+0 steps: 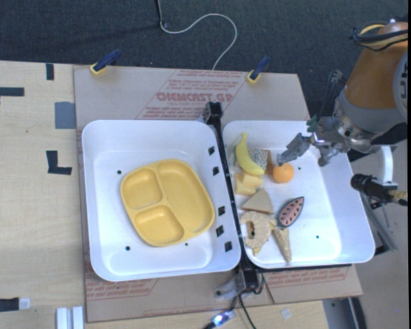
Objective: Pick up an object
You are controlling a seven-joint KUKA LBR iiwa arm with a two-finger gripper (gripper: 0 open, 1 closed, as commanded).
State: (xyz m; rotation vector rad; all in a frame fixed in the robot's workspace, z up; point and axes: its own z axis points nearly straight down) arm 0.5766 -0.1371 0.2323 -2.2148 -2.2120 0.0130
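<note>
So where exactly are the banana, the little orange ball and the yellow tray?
banana [245, 156]: camera view, middle of its curved yellow body.
orange ball [283, 174]: camera view, centre of its round top.
yellow tray [166, 201]: camera view, ridge where its three compartments meet.

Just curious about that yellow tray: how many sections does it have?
3. The yellow tray in the left bin has one at its upper left, one at its upper right running down the right side, one at the bottom.
</note>
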